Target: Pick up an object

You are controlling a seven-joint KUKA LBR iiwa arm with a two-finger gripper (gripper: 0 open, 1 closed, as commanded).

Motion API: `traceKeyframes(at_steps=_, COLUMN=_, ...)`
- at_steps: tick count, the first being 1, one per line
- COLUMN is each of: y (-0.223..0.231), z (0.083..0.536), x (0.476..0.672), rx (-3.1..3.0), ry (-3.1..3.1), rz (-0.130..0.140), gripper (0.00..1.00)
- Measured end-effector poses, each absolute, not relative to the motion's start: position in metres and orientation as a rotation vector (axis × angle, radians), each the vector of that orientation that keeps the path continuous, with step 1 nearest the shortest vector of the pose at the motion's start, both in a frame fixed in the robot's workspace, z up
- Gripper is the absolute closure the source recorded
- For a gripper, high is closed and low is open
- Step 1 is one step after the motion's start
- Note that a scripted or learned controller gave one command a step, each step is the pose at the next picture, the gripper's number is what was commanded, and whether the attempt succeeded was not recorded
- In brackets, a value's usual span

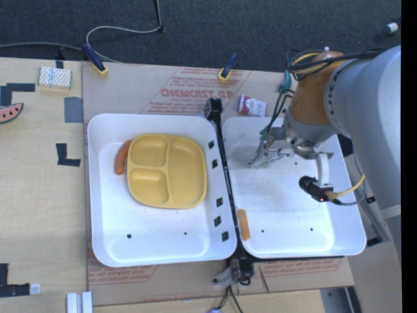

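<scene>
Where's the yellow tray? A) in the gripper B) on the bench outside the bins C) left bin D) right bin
C: the yellow tray lies flat in the left bin, while the gripper is over the right bin.

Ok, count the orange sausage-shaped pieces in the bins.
2. One orange piece lies in the left bin, against the yellow tray's left edge. Another sits at the right bin's left edge. The tray could hide more.

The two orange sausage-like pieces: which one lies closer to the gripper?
The orange piece in the right bin, at its left wall. The other one lies beside the yellow tray, farther from the gripper.
</scene>
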State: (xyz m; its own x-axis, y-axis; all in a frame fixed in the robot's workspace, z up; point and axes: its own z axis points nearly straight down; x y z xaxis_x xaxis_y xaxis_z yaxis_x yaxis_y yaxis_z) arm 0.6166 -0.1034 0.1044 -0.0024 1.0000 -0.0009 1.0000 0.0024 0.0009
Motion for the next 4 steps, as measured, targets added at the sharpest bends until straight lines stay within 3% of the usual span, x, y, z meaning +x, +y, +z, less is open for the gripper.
traceKeyframes(at_steps=1, y=-0.103, z=0.104, x=0.617, rx=2.218, ry=2.223, rz=0.0, gripper=0.0)
traceKeyframes(at_steps=2, y=-0.102, z=0.113, x=0.616, rx=2.218, ry=2.226, rz=0.0, gripper=1.0)
traceKeyframes(at_steps=3, y=-0.102, z=0.113, x=0.616, rx=2.219, ry=2.226, rz=0.0, gripper=0.0)
traceKeyframes(at_steps=4, y=-0.095, z=0.085, x=0.669, rx=2.218, ry=2.223, rz=0.002, gripper=0.0)
